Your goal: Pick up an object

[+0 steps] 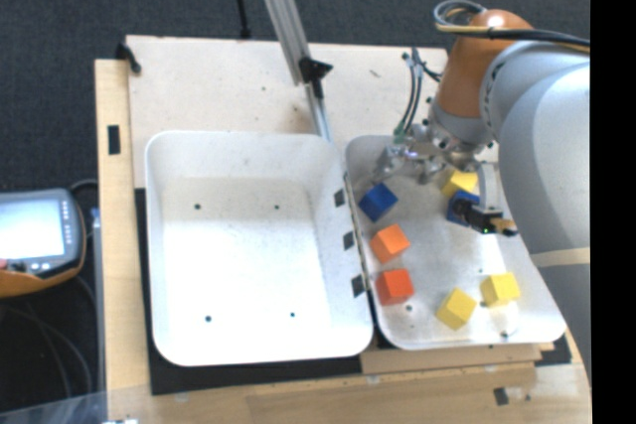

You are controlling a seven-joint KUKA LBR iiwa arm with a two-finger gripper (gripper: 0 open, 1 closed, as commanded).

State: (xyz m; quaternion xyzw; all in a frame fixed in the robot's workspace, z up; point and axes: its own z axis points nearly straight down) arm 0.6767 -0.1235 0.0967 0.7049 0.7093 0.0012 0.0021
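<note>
**Hand low at the back of the right bin, no block taken yet**

You have the arm's hand (429, 157) down in the far part of the right-hand shallow white bin (429, 338), under the orange wrist band. The arm's body covers much of it, so you cannot tell its state, and nothing shows as taken up in it.

Candidates, all in the right bin:
- small blue cube (378, 203), just beside the hand, near the bin's left wall
- small orange cube (391, 241), just in front of the blue one
- red-orange cube (396, 286), nearer the front, close to the left wall
- two yellow cubes at the front, one at (456, 308) and one at (500, 289), near each other
- another yellow block (462, 183), partly under the arm

The left-hand white bin (159, 213) sits alongside on the tabletop (199, 84).

Handling judgement: the cubes look like rigid, light blocks with flat faces, not fragile, likely to skid on the smooth bin floor if nudged. Take one across two opposite flat faces, square-on, not corner to corner. The blue cube is nearest, but it sits turned and close to the wall, so watch for finger clearance there.
</note>
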